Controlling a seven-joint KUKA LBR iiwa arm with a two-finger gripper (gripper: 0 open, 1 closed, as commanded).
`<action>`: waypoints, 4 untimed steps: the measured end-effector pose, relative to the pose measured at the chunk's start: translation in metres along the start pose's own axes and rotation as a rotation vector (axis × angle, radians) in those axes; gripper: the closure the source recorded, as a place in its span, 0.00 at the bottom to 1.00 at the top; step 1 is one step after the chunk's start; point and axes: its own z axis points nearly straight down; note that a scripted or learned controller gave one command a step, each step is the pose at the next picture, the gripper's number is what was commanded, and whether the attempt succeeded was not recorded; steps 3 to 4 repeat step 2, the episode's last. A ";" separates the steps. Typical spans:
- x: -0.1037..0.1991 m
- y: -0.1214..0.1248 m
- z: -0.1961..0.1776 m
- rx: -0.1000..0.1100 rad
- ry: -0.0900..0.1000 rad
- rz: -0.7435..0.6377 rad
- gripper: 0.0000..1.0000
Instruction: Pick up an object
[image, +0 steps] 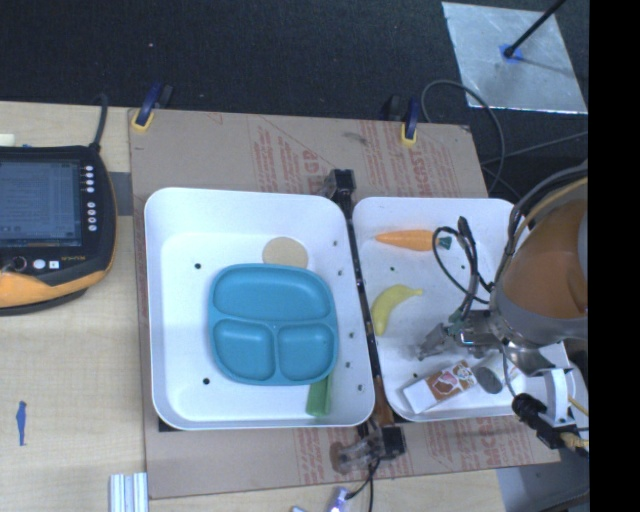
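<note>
Cable clutter at the counter's front edge, then the right bin. Gripper sits low in that bin, just above the small printed packet; can't tell how far open it is, and nothing visible in it. Risks: packet lies flat near the bin's front wall, so a closing grip may just skid it, and loose wrist cables could snag. Banana, yellow and curved, lies just left of the gripper. Orange carrot is near the back wall. Left bin holds a blue divided plate.
</note>
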 end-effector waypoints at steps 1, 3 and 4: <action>-0.076 0.095 -0.086 -0.005 -0.001 0.001 0.00; -0.006 0.092 -0.115 -0.003 0.002 0.000 0.00; -0.006 0.092 -0.115 -0.003 0.002 0.000 0.00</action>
